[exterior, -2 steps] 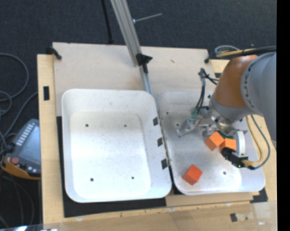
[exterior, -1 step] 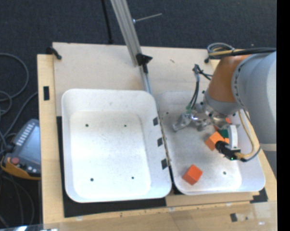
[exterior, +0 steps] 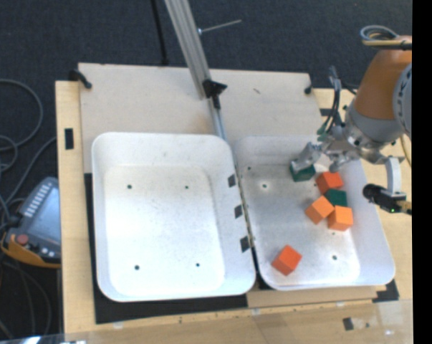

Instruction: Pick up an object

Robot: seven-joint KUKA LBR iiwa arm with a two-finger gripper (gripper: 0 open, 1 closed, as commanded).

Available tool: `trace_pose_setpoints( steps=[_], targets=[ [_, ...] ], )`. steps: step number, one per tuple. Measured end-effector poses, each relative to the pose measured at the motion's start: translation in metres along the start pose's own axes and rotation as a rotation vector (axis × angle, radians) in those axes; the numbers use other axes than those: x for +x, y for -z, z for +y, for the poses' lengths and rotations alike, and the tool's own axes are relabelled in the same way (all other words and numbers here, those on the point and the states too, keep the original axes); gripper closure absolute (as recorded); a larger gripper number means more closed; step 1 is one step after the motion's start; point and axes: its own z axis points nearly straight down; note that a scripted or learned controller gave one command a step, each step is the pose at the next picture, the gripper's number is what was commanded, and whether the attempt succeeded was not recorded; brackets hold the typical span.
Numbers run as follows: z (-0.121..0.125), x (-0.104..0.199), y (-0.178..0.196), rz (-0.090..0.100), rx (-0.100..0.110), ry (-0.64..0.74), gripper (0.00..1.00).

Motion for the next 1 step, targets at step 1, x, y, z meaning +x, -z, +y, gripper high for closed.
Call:
trace_pose_setpoints(
  steps=[1],
  targets=[
    [0.0435,-0.0255,-0.0945,0.003,0.012,0.005,0.00]
  ],
)
